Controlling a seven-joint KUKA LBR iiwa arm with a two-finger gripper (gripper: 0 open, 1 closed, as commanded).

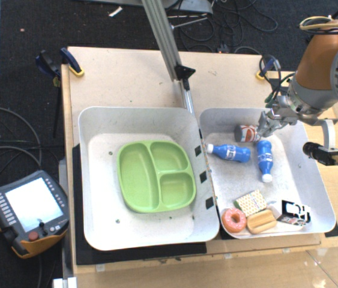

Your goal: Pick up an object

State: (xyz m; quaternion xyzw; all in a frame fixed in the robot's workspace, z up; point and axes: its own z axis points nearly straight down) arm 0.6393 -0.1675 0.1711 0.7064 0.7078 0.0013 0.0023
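Dark floor strewn with cables surrounded the pale wooden bench (pixel 126 77) on my feed, and at the far left a teach pendant (pixel 29 212) with a lit screen lay on the floor beside it. On the bench I saw the left bin (pixel 90 161), which held a green divided plate (pixel 156 176) with three compartments, lying flat near the bin's middle. A slanted metal pole (pixel 165 35) ran down from the top of the picture to the seam between the two bins. In the right bin (pixel 319 191), going across, I counted a blue bottle (pixel 229 153) lying on its side with its white cap toward the left, a pink-frosted doughnut (pixel 235 220) at the near edge, a checkered wafer (pixel 251 202) just behind a bread roll (pixel 261 221), a second blue bottle (pixel 265 159) lying with its cap toward the near side, and a small black-and-white item (pixel 295 212) near the right corner. A small red-and-white can (pixel 247 133) sat at the far side of this bin, touching or just beside the gripper (pixel 269 123), which hung low over that spot above the second bottle's far end. From my view I could not tell how its claw stood, nor whether it had hold of anything. Behind it the grey arm with its orange band (pixel 322 59) came in from the right
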